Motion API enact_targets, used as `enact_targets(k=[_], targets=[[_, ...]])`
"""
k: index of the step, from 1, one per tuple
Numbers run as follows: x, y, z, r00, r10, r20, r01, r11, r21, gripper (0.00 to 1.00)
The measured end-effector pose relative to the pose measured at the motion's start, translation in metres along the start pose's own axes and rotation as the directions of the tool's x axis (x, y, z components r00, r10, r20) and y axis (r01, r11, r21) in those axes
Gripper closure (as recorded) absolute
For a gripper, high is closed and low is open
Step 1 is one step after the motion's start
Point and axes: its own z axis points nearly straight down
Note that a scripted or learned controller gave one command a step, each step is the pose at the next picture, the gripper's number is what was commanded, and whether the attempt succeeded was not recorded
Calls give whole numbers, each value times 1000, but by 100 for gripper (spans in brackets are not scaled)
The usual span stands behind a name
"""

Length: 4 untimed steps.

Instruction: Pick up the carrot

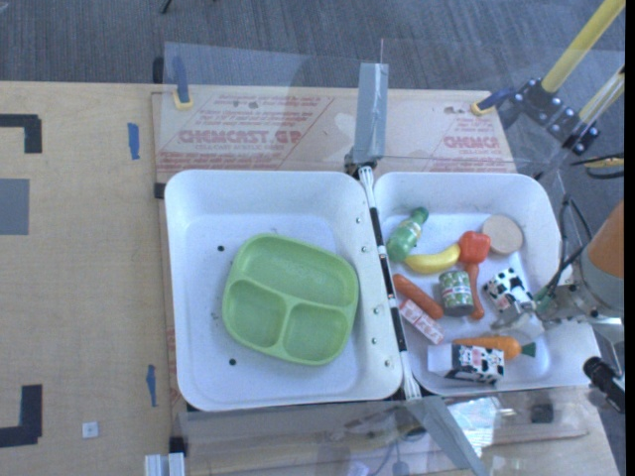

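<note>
Camera view: from the green divided plate [289,297] in our left bin [189,266] we pass right to the carrot [489,345] at five o'clock in the right bin [541,194], our gripper [523,307] just above it, grip unreadable.

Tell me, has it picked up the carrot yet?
Not yet. The carrot lies in the right bin, resting on a cow-patterned carton. The gripper sits low just above and to the right of it. Grasping and lifting the carrot remain.

Carrot [488,345] perhaps atop carton [478,362]
</note>
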Motion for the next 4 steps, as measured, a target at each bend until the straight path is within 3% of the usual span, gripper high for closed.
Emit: enact_targets(k=[1, 2, 3, 4], targets=[[-8, -1, 7, 877, -481, 15, 481, 877, 3, 0], [-9, -1, -2, 878, -477, 19, 478, 879, 0, 100], [-9, -1, -2, 878, -478, 19, 478, 878, 0, 0], [-9, -1, -2, 878, -478, 19, 478, 878, 0, 0]])
